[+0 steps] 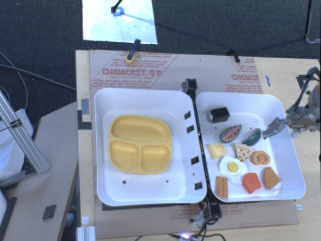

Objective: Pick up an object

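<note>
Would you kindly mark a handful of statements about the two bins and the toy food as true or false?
1. The yellow divided tray lies in the left bin. True.
2. The fried egg sits in the left bin. False: it lies in the right bin, among the other toy foods.
3. The end effector holds the red block. False: the block lies on the bin floor, apart from the end effector.
4. The black cylinder lies near the right bin's far left corner. True.
5. The arm reaches in from the left. False: it enters from the right.
</note>
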Controlling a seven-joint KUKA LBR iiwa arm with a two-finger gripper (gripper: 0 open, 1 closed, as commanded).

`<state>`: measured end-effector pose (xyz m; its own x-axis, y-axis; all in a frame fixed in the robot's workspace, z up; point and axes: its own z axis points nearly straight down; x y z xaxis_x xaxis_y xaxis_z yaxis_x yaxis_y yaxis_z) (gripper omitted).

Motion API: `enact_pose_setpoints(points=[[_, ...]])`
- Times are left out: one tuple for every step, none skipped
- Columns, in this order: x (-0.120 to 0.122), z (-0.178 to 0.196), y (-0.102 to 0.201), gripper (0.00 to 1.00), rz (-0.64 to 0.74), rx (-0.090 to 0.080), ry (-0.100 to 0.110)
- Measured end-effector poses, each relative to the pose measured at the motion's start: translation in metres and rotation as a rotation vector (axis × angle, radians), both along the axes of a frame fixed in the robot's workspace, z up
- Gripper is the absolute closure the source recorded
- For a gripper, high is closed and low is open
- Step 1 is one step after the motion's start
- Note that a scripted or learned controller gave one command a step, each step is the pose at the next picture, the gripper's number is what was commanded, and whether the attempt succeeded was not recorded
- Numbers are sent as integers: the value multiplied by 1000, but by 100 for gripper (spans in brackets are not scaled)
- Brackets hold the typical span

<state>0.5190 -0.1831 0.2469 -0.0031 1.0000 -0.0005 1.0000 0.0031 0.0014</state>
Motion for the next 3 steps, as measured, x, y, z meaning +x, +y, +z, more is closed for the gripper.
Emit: enact_pose_setpoints(points=[[-10, -112, 42, 0, 4, 5, 10], [-28, -166, 97, 0, 4, 4, 5], [-22, -148, 91, 100, -3, -2, -13]])
